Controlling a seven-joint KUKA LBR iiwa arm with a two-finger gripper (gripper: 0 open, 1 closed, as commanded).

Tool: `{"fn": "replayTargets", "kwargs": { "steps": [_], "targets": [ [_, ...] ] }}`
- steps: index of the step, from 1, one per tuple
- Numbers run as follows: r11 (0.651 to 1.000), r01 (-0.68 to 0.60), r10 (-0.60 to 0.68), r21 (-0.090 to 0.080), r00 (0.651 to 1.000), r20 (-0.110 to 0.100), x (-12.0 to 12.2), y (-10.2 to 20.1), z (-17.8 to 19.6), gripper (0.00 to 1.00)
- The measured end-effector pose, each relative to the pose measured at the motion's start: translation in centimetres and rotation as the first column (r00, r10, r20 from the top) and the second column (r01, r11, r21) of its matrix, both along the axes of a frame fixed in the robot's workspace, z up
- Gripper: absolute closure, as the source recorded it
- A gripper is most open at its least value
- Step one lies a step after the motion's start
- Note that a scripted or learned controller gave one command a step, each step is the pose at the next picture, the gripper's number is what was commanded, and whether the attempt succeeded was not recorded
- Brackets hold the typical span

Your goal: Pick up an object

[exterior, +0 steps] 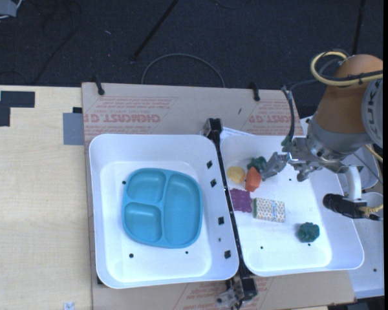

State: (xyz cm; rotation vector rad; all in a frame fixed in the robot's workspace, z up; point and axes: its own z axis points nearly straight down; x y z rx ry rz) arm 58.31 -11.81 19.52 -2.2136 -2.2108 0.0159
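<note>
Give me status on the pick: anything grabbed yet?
Done: the gripper is over the right bin, beside the orange piece. In hand: nothing visibly between the fingers. Left: the grasp and lift; yellow piece, purple piece, patterned box and teal lump lie loose.

A blue divided plate [162,207] lies in the left bin [107,263]; 5 small items in the right bin [339,254].

Blue tray [161,207], purple block [240,201], orange carrot [253,178] (yellow blob [236,173] beside)
</note>
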Motion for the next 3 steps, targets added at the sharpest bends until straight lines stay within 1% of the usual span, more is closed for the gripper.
{"fn": "replayTargets", "kwargs": {
  "steps": [1,2,3],
  "targets": [
    [1.0,-0.002,0.002,-0.002,1.0,0.015,0.3,0.0,0.8,0.0],
    [1.0,-0.006,0.006,-0.001,1.0,0.01,1.1,0.7,-4.8,0.0],
    [1.0,-0.002,0.002,0.0,1.0,0.008,0.9,0.8,-10.2,0.0]
  ]
}}
